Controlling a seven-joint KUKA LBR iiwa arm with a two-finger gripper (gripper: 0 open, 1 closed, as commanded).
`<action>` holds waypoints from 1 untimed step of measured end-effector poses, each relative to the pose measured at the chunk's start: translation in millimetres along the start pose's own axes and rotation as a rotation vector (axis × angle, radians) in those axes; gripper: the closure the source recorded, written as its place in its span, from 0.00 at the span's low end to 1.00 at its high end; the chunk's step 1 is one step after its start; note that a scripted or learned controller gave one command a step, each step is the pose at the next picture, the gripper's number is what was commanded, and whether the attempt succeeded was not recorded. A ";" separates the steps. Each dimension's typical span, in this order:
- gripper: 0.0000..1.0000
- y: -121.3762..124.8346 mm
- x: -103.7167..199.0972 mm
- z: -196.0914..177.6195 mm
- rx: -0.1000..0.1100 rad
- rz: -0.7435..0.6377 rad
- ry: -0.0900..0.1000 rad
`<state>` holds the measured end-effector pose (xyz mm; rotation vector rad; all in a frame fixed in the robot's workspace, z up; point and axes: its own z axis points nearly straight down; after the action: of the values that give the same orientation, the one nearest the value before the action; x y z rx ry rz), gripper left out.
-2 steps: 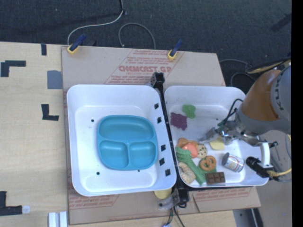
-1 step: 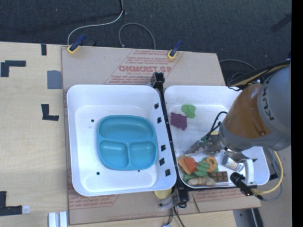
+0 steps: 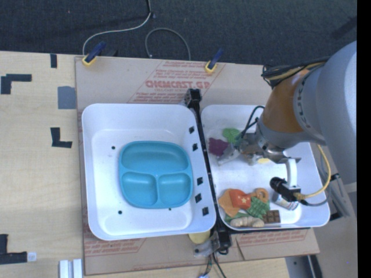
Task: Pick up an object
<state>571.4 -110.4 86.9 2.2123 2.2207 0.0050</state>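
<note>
Gripper (image 3: 240,150) sits just right of the purple toy (image 3: 218,146); can't tell how open it is.

tray (image 3: 155,174) in left bin (image 3: 95,172), toys (image 3: 250,207) in right bin (image 3: 316,213)

We count two white bins, the left bin (image 3: 93,155) and the right bin (image 3: 316,213), with one blue divided tray (image 3: 155,174) in the left. We see one purple item (image 3: 218,146), one green item (image 3: 232,135), and two clamps (image 3: 93,55) on the board's far edge.
</note>
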 end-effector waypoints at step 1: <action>0.00 48.6 17.0 1.1 0.003 0.000 0.001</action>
<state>619.9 -93.3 86.1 2.2147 2.2223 0.0023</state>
